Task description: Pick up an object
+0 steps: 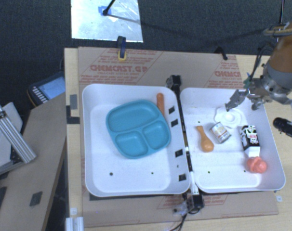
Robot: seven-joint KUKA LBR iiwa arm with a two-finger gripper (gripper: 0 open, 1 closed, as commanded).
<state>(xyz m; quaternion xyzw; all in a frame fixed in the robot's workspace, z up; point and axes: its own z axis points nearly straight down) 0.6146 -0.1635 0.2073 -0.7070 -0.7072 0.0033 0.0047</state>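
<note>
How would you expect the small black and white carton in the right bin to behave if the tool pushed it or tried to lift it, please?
The carton looks boxy and flat-sided, so it should slide rather than roll. It seems to lie on its side, so tipping looks unlikely. The pink object sits close against its near end, so a push that way would probably move both.

arm comes in from the upper right, orange band up top, grey wrist under it. gripper (244, 99) hangs low, tilted, fingers spread apart, one finger (234, 100) poking down-left, the other shorter. nothing between them.
</note>
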